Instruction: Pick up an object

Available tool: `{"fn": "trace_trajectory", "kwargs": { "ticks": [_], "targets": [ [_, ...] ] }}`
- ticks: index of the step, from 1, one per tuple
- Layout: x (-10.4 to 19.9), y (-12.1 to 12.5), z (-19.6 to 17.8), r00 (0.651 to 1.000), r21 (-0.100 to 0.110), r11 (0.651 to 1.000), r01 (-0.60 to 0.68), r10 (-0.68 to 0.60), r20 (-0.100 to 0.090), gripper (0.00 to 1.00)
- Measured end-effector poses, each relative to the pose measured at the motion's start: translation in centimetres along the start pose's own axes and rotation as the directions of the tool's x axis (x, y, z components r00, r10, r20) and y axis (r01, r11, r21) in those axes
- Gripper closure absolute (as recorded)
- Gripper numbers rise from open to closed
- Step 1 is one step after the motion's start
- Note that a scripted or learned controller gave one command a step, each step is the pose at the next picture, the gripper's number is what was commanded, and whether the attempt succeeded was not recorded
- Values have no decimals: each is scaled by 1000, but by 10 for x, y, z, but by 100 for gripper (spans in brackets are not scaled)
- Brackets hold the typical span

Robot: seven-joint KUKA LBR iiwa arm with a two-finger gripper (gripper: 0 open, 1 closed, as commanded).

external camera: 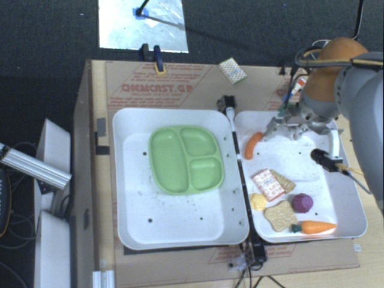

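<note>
Camera view puts the orange oblong toy [253, 144] in front of you at the upper left of the right bin [354, 212], lying tilted on the bin floor close to the wall shared with the left bin [129, 179]. The gripper [279, 126] hangs just beside it, up and to the right, low over the bin's far edge. It is apart from the toy, and nothing is between the jaws that you can see. You cannot tell whether the jaws are open or closed.

Nearer to you in the same bin lies a cluster. A red-and-white packet [267, 185] rests against a tan cracker [284, 180], and a small yellow piece [258, 202] lies just below the packet. A toast slice [280, 215] lies beside a purple round toy [302, 203]. A toy carrot [316, 226] lies along the near wall.

The left bin bears a green divided plate [186, 159] near its middle. On the bench [150, 89] beyond the bins you see a small patterned block [232, 70] and a blue clamp [158, 57].
</note>
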State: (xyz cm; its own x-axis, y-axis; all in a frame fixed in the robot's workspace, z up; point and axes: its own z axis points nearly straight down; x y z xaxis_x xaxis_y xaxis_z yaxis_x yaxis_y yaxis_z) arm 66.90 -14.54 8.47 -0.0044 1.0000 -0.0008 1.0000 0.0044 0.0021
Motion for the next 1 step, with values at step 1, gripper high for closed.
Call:
{"fn": "trace_trajectory", "kwargs": {
  "ticks": [1],
  "targets": [
    [6, 0, 0, 1000, 0, 1000, 0, 0, 0, 0]
  ]
}}
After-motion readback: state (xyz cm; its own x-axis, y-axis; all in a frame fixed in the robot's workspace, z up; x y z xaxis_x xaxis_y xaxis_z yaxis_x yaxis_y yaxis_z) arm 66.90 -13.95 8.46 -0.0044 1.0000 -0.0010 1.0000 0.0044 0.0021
